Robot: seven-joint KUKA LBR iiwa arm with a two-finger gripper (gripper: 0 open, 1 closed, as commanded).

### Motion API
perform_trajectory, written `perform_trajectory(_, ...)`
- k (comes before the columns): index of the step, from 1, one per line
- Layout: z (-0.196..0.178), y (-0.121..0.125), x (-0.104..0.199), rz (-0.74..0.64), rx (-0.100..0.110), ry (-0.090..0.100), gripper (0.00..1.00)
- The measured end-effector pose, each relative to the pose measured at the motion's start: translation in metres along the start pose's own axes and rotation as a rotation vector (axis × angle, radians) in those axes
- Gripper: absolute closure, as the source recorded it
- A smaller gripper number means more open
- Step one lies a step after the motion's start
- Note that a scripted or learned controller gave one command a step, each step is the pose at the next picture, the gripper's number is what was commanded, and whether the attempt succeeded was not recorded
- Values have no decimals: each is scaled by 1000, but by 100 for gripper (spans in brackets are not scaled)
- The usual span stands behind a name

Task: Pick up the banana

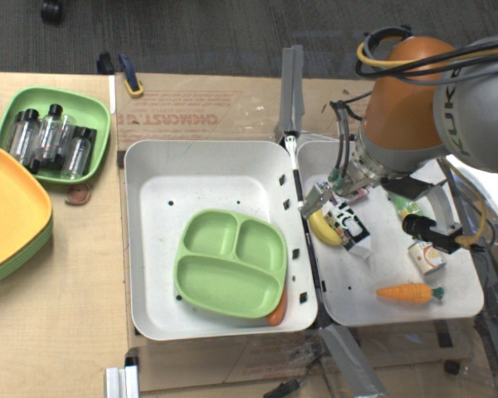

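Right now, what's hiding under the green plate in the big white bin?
An orange end pokes out from under the green plate at its lower right edge. The rest is covered, so I can't tell what it is.

two bins sit side by side on the bench. the left bin holds a divided plate. in the right bin, the banana lies near the left wall, touching a small carton on its right; the gripper hangs just behind them. a toy carrot lies toward the front. left of the bins, a tray of bottles sits behind stacked plates.
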State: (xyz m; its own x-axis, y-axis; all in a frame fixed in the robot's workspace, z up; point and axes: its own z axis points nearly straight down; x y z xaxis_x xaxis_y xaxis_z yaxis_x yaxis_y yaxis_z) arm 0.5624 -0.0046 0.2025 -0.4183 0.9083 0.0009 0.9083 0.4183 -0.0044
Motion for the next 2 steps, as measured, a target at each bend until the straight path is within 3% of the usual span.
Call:
perform_trajectory(1,-8,-1,-2,5,1,-1,100)
perform_trajectory(2,-59,-4,-9,229,-2,-2,100)
